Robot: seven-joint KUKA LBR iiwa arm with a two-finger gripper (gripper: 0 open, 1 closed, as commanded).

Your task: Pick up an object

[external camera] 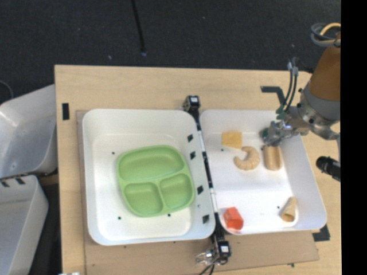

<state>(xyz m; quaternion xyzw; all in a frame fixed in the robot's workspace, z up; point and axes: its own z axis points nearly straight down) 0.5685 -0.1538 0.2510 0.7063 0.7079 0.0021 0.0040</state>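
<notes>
In the right white bin (304,193) we see five small pieces. A tan cylinder-shaped piece (272,158) lies near the bin's right wall, just beside a curled, pale croissant-like piece (248,158); a flat yellow-tan square block (232,139) sits a little up and left of those. A small tan cone-like piece (288,209) rests near the lower right corner, and a red-orange block (233,219) sits at the lower left corner. The claw (275,132) hangs just above the tan cylinder — whether it is spread or pressed together we cannot tell. The left white bin (97,153) holds a green three-compartment plastic tray (155,180). Both bins rest on a light wooden surface (143,85) — dark carpeted floor (86,22) lies beyond it, and a white plastic container (26,136) stands at the left.
</notes>
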